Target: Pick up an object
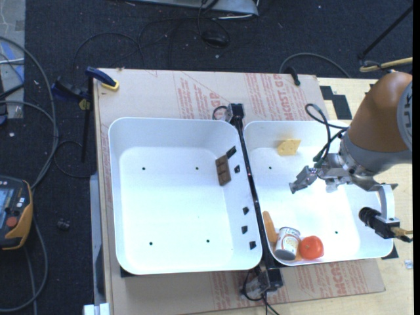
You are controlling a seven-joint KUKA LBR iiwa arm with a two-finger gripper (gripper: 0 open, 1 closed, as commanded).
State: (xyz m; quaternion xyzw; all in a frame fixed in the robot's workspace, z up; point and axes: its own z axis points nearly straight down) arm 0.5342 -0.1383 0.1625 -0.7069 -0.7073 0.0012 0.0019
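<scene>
Hand (300,183) over right bin (341,254), open or shut unclear; can (286,243), tomato (312,247) at 6 o'clock corner.

The grey arm (387,120) with its orange band reaches in from the right, wrist angled down-left, its gripper (300,181) hanging low, nothing visibly between it.

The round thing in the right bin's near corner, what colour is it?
Red-orange, shown in the camera view beside a small can.
</scene>
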